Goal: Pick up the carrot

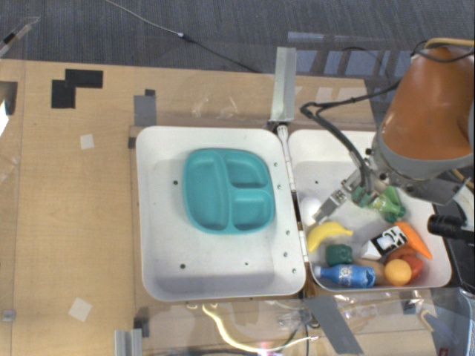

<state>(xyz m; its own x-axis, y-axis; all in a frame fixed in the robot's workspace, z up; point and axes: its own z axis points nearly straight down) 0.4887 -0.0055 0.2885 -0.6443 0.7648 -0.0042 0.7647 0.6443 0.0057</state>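
While the carrot [414,239] lies in the right bin [320,154], near and right of the gripper [349,195], you cannot tell its fingers' state.

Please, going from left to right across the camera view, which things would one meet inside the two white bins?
Teal divided plate → yellow banana → dark green vegetable → orange ball → carrot.
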